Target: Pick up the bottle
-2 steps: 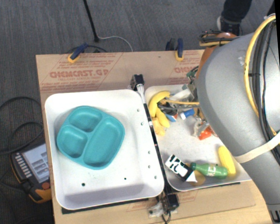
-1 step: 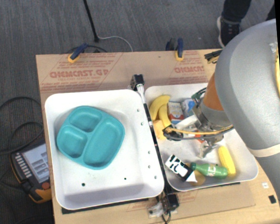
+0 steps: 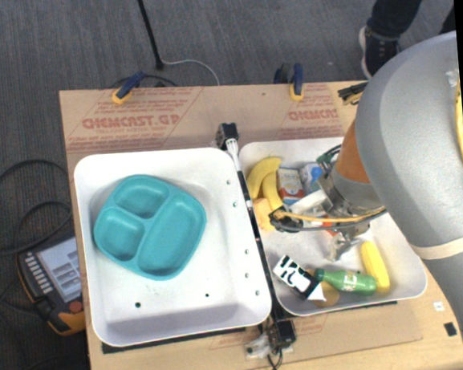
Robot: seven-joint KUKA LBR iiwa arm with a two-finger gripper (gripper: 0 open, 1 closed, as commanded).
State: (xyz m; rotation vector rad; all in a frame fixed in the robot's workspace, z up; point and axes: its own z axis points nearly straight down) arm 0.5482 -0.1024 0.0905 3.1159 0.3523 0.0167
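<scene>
Camera view, from above at a slant.

Left bin [image 3: 106, 312]: one teal plate [image 3: 150, 225] with three wells, lying up-left of centre; bare white floor around it, most along the near wall.

Right bin [image 3: 413, 285]: crowded. Bottle [image 3: 346, 280], green, lying on its side near the front wall, cap end toward the black-and-white box [image 3: 294, 277] just beside it to the left. Corn [image 3: 374, 264] yellow, right of the bottle's far end, close or touching. Banana [image 3: 262, 181] at the bin's back-left, against the divider. Packet [image 3: 294, 181] beside the banana, partly hidden.

Arm [image 3: 421, 139]: in from the right, covering the bin's right half. Gripper [image 3: 343, 247] hanging above the bin's middle, just behind the bottle, wires looped to its left. Open or closed: cannot tell from this angle. Nothing seen between the fingers.

Step in hand, judged: approach; bottle not yet lifted.

Next move, judged: short shift toward the front wall, then descent across the bottle's body.

Room: tight. Front wall just beyond the bottle, box on one side, corn on the other; freest line is straight down.
</scene>
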